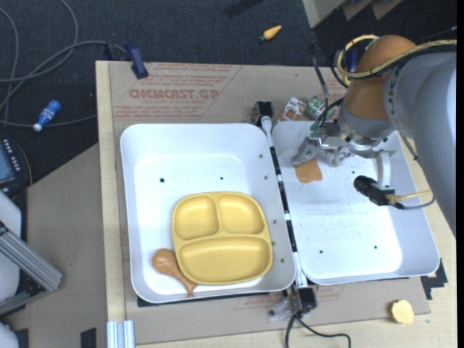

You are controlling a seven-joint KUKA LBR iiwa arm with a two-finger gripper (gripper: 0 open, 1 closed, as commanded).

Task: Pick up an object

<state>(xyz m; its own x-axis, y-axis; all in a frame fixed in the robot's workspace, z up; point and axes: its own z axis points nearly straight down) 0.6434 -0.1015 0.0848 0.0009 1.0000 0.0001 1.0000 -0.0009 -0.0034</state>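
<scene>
1. The gripper (317, 151) hangs over the far-left part of the right bin (362, 259), below the arm's orange band (377, 78) and grey wrist. Whether it is released or clenched cannot be told from this slant.
2. Just beside it, at about 7 o'clock from the metal fingers, a small flat brown piece (309, 171) lies on the bin floor. It looks close to touching the gripper, though contact is unclear; nothing shows it being grasped.
3. At 3 o'clock from the gripper, a black cable end (370, 189) with a yellow lead hangs off the arm over the same bin.
4. At 12 o'clock, outside the bin's far rim, a small crumpled wrapper-like cluster (304, 107) sits on the cardboard bench top (181, 85).
5. At 9 o'clock, across the black hinge strip, the left bin (145, 158) holds a yellow divided plate (221, 238) in its near half.
6. At the plate's 8 o'clock, touching its edge, lies an orange-brown toy drumstick (170, 264).
7. Well apart, at 5 o'clock from the gripper, a yellow chunk (402, 311) sits on the bench beyond the right bin's near corner.
8. On the dark floor, a small orange item (271, 32) lies at 11 o'clock and a blue-and-white bottle (48, 114) far out at 9 o'clock.
</scene>
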